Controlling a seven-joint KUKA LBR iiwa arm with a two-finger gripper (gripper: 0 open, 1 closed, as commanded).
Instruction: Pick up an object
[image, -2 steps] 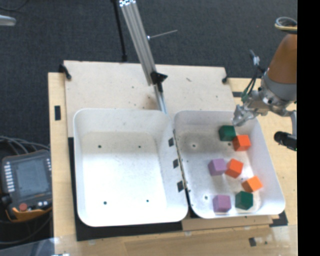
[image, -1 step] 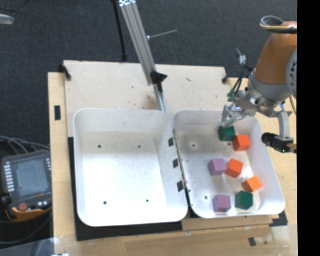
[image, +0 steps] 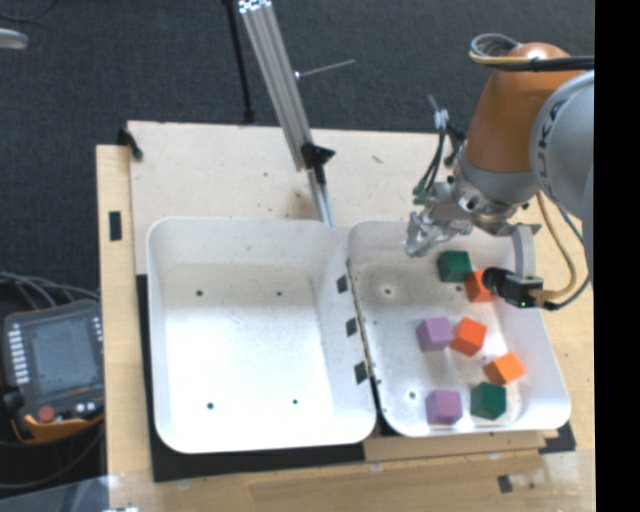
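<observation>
The right bin (image: 392, 300) holds several small cubes. A dark green cube (image: 454, 266) lies near its back, with a red-orange cube (image: 476, 287) just right of it, partly covered by a black part on the arm. Further forward lie a purple cube (image: 434, 333), an orange cube (image: 468, 336), another orange cube (image: 505, 368), a second purple cube (image: 443, 406) and a green cube (image: 488, 400). My gripper (image: 428, 238) hangs over the back of the right bin, just up and left of the dark green cube. I see no cube in it.
The left bin (image: 165, 300) lies beside the right one, their rims meeting in the middle. A slanted aluminium pole (image: 285, 100) rises from the bench behind the bins. Cables hang by the wrist. A teach pendant (image: 55, 365) rests off the bench at far left.
</observation>
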